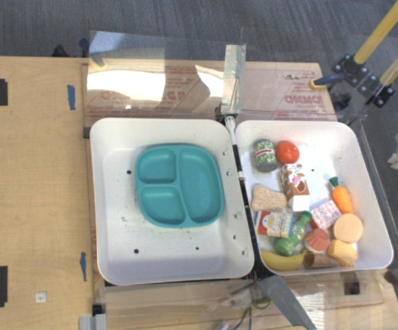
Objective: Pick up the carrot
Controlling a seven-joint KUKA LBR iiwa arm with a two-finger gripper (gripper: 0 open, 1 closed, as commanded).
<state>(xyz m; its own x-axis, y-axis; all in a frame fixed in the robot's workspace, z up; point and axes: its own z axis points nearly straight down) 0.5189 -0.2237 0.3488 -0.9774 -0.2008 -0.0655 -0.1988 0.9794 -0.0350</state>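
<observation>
Since nothing has closed on the carrot (341,199) yet, I judge the task to be at its very start: the approach is yet to be made. Whether the gripper is spread or pressed together I cannot tell from this feed, so I will not assume either.

I see the carrot in the right bin (370,177), close to its right wall and about midway between the far and near edges. It lies flat, a short orange cone with a small green top pointing towards the far left. Its near end sits just beside a round peach-coloured piece (348,228), and a pink-and-white packet (326,213) lies close on its left. The far side and the right side of it look open.

For the next move I would bring the arm down over the carrot with the jaws set across its short width, coming in from the freer far-right side so as not to nudge the packet or the round piece. The left bin (109,205) bears a teal divided plate (180,184), well apart from all this.
</observation>
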